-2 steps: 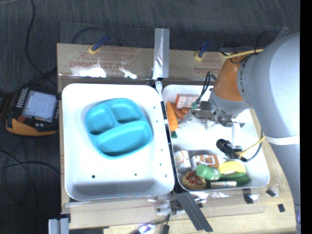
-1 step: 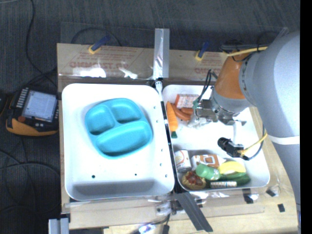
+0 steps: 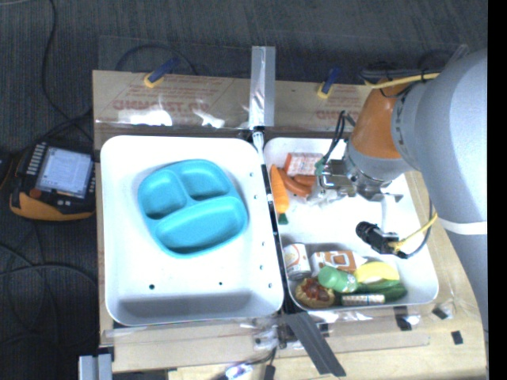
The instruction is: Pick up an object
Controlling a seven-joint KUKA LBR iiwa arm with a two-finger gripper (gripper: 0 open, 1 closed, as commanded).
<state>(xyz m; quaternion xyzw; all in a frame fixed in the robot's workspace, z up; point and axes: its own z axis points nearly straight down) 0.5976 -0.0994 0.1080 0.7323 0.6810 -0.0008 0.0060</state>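
While the gripper (image 3: 326,182) sits low in the right bin (image 3: 418,236), I cannot tell its jaw state. I note the carrot (image 3: 280,190) lying just left of it, long axis running top to bottom, against the bin's left wall.

Grey arm (image 3: 455,125), orange wrist band (image 3: 374,129), yellow cable (image 3: 418,234).

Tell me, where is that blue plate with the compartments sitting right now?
The blue plastic divided plate lies in the left white bin, roughly in its middle, across the divider from the orange carrot-shaped toy in the right bin.
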